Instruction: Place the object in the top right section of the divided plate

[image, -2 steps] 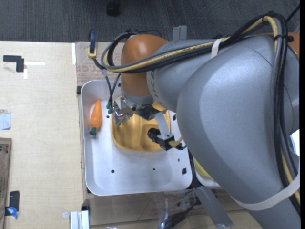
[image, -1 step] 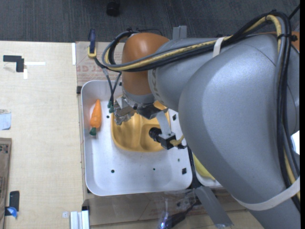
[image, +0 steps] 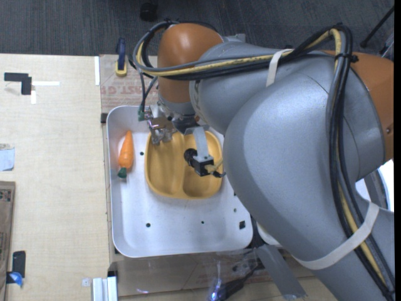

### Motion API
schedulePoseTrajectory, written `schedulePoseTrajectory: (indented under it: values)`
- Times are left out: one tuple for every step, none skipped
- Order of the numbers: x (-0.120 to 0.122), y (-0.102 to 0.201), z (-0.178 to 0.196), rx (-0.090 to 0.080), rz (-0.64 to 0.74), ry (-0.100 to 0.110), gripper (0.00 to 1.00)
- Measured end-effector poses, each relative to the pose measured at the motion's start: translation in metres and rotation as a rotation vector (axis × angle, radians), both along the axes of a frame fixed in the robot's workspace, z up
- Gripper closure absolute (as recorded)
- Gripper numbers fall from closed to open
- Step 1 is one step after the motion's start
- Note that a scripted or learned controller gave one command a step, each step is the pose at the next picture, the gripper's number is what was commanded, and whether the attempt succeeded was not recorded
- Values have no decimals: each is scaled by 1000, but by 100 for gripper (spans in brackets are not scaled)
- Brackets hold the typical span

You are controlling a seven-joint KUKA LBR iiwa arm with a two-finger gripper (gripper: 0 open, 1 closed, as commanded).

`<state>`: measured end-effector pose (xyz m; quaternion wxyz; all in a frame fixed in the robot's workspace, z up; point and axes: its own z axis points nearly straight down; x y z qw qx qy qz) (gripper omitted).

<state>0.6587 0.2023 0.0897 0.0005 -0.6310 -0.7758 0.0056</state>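
A pale wooden bench top (image: 50,168) fills the left, with dark grey carpeted floor (image: 75,11) beyond it.

Wood bench (image: 50,168) carries a white bin (image: 182,231). In the bin: yellow divided plate (image: 164,174) near its top, carrot (image: 126,152) just left of the plate. Small black item (image: 19,82) upper left of the bin, prob. tape.

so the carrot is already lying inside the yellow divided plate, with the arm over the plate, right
Not quite. In the camera view the carrot lies on the white bin floor beside the yellow divided plate, to its left in the picture, not inside it. The arm does hang over the plate.
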Motion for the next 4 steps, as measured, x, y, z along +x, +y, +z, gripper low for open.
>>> schedulePoseTrajectory:
  values:
    - [0,-32,2,11,173,-6,100]
    - [0,-59,35,7,143,-4,100]
    - [1,-102,204,7,475,-3,100]
    - [-47,-116,114,10,606,1,100]
